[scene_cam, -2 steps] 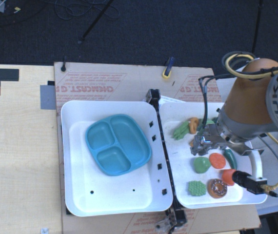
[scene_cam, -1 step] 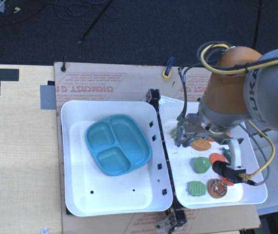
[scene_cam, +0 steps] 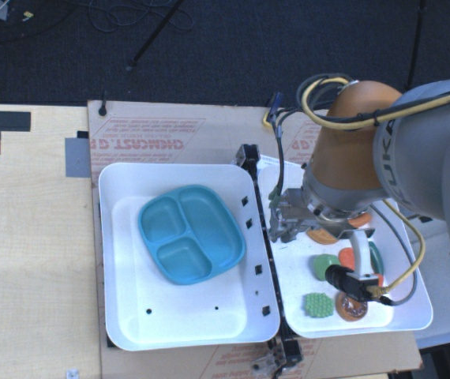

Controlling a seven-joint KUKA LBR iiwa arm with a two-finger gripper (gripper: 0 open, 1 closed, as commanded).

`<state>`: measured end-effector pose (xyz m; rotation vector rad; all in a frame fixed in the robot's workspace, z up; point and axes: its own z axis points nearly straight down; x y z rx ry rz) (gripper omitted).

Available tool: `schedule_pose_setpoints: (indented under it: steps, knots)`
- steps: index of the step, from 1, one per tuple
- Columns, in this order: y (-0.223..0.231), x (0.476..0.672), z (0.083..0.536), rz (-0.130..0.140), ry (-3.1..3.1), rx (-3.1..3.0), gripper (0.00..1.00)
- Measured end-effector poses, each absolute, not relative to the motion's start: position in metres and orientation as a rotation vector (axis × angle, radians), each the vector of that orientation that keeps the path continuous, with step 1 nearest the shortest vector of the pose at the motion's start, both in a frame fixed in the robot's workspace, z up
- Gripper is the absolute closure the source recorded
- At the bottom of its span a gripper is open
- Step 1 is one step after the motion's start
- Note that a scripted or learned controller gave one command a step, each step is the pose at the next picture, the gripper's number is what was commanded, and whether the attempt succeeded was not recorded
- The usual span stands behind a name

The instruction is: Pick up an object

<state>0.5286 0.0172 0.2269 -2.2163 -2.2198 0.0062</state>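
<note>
two white bins [scene_cam: 122, 212] sit on wood; the end effector [scene_cam: 288, 226] (grip state unclear) reaches toward toys, needing a descent next.

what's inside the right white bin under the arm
Visible in the right white bin: a bumpy green block, a smooth green piece, a brown round disc. The arm covers the rest.

- Blue divided plate [scene_cam: 191, 233]: smooth plastic, faint sheen.
- Both white bins [scene_cam: 122, 290]: smooth, matt plastic.
- Bench [scene_cam: 28, 243]: pale wood grain, matt.
- Cardboard sheet [scene_cam: 170, 136]: dull brown, printed red.
- Green bumpy piece [scene_cam: 318, 305]: rough-textured.
- Arm's orange band [scene_cam: 355, 144]: glossy.
</note>
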Motion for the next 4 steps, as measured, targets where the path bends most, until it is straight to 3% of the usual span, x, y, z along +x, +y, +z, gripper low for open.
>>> schedule_pose_setpoints:
  steps: [1, 3, 4]
  knots:
    - [0.026, 0.547, 0.227, 0.003, -2.221, -2.218, 1.0]
    - [0.02, 0.535, 0.217, 0.007, -2.217, -2.22, 1.0]
    - [0.013, 0.544, 0.224, 0.004, -2.218, -2.221, 1.0]
